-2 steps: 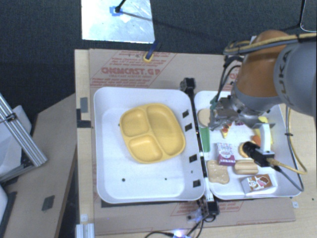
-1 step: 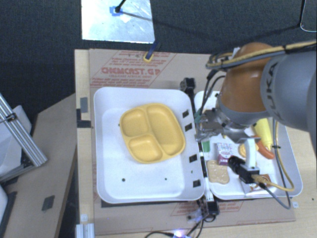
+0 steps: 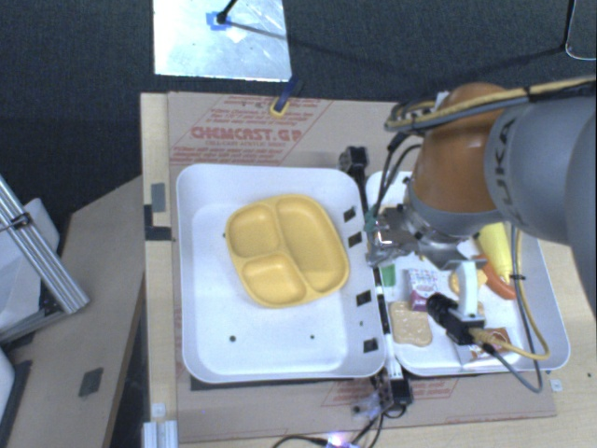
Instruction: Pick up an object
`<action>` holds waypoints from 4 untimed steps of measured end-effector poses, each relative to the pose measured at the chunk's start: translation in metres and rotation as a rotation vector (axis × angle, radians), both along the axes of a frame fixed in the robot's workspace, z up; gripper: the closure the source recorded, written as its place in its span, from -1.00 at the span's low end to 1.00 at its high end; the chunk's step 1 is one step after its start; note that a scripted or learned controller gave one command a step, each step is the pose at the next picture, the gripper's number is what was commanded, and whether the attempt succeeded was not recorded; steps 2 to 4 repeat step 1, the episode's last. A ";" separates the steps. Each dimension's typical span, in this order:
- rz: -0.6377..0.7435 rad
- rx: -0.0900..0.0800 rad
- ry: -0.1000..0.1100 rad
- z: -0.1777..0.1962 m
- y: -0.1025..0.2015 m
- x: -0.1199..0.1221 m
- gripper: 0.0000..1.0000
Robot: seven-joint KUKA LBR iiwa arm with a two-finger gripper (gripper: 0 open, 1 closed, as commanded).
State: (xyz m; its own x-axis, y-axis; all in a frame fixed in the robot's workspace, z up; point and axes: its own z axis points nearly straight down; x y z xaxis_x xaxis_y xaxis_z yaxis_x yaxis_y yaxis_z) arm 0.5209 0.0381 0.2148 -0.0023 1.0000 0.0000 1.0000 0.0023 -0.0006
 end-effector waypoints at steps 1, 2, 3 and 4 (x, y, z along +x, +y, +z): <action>0.000 0.001 -0.001 0.000 0.002 -0.002 1.00; 0.000 0.001 -0.001 0.000 0.002 -0.002 1.00; 0.000 0.001 -0.001 0.000 0.002 -0.002 1.00; 0.000 0.001 -0.001 0.000 0.002 -0.002 1.00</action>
